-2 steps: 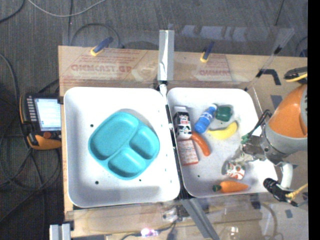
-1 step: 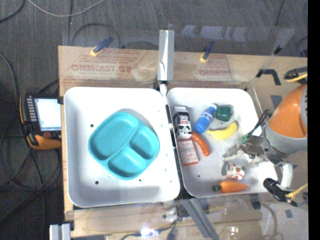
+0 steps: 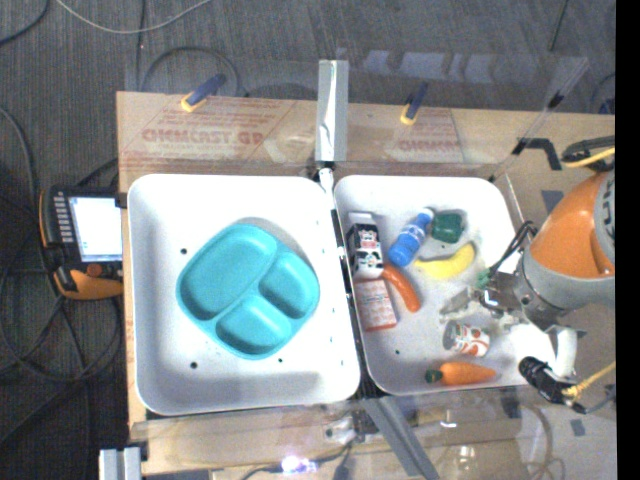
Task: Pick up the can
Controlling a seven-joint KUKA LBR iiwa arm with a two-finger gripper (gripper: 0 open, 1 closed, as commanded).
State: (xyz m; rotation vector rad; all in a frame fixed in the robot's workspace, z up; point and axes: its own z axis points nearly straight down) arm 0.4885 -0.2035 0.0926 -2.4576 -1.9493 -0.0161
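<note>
The can [image 3: 468,341], silver with red print, lies on its side in the right bin [image 3: 490,193], near that bin's front right corner. My gripper [image 3: 472,308] hangs just behind and above the can, at the end of the grey and orange arm [image 3: 575,248]. Its metal fingers [image 3: 455,304] stand open, and the can's top edge sits right under them. Nothing is gripped between the fingers.
An orange carrot [image 3: 462,373] lies just in front of the can. Also in the right bin are a banana [image 3: 447,262], a red pepper [image 3: 402,288], a blue bottle [image 3: 410,237], a green item [image 3: 449,225], a cow-print bottle [image 3: 366,248] and a red packet [image 3: 376,303]. The left bin [image 3: 150,268] holds a teal divided plate [image 3: 250,288].
</note>
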